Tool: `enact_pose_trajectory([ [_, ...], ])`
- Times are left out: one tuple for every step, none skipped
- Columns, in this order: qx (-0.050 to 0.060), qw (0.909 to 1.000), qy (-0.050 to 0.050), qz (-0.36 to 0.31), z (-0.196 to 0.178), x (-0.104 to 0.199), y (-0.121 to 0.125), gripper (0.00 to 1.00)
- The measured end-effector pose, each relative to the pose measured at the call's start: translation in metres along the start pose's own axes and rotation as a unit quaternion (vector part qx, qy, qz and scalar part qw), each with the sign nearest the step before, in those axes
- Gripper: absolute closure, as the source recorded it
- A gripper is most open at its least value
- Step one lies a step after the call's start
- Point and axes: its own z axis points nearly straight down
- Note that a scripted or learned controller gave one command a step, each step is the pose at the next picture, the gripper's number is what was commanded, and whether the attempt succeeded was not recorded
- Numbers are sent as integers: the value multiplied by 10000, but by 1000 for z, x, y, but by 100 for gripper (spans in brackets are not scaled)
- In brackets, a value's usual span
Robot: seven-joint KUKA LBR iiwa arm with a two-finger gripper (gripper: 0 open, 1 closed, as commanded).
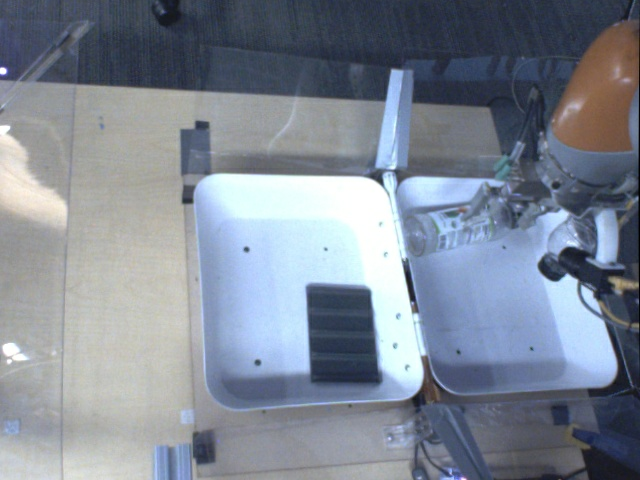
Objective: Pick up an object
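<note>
A clear plastic bottle (448, 231) with a pale label lies on its side in the upper left part of the right bin (520, 368). Its left end is close to the wall between the bins. My gripper (503, 204) is at the bottle's right end, touching or just over it, and the wrist hides how it meets the bottle. The grey arm with its orange band (598, 88) comes in from the upper right. A black ribbed rectangular block (343, 334) lies flat in the lower middle of the left bin (250, 218).
A grey metal bar (393, 118) stands upright behind the gap between the bins. Cables and a black fitting (570, 265) hang from the arm over the right bin's right side. Wooden bench top surrounds the bins.
</note>
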Motion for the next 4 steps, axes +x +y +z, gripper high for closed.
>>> enact_pose_trajectory([
  [-22,9983,4,585,118,2,46,0],
  [-45,9994,-6,-355,153,-10,4,0],
  [-30,9996,-7,-264,154,-2,85,0],
  [-35,9999,-14,-109,153,-53,3,0],
])
